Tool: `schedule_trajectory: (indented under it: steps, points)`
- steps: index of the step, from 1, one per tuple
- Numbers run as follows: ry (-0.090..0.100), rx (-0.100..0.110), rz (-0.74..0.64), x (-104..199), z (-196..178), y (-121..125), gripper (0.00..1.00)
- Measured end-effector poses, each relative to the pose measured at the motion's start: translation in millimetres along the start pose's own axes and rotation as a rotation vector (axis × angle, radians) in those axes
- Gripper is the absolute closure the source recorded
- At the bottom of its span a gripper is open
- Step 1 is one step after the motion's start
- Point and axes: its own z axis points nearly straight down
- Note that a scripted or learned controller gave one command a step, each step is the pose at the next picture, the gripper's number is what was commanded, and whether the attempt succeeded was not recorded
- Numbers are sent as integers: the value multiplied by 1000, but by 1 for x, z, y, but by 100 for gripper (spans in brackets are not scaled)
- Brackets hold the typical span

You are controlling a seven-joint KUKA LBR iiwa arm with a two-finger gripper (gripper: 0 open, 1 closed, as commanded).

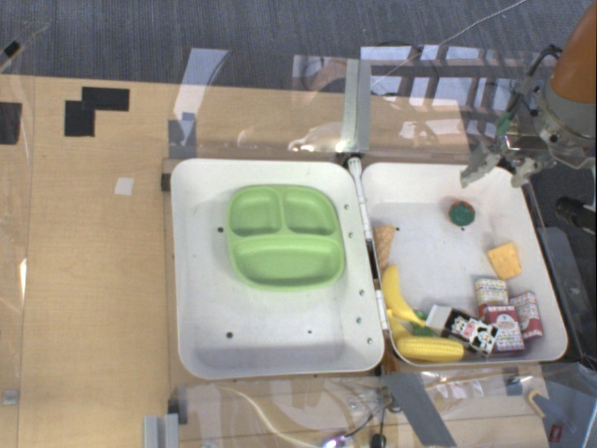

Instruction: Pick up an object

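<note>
Grey claw [497, 161] hangs over the right bin's [420, 241] far right corner, fingers spread, nothing between them. Just below it in that bin sits a small round green object [462, 214], dark and knobbly. Nearer the bin's front: orange wedge [505, 260], bananas [399, 299], corn [429, 348], little cartons [508, 315]. Left of that bin, the other bin [201, 343] holds a green divided plate [284, 235].

In the right bin [539, 278] lie a yellow banana [395, 297], a green ball [462, 214], an orange wedge [505, 260] and small cartons [508, 317].
</note>
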Motion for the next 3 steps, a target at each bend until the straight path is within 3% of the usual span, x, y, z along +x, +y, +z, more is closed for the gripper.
schedule_trajectory:
  steps: [1, 2, 3]
  points:
    - [0, 5, 66, -36, 104, 5, 0]
    - [0, -1, 223, -51, 177, 20, 0]
    - [-1, -4, 216, -49, 165, 22, 100]
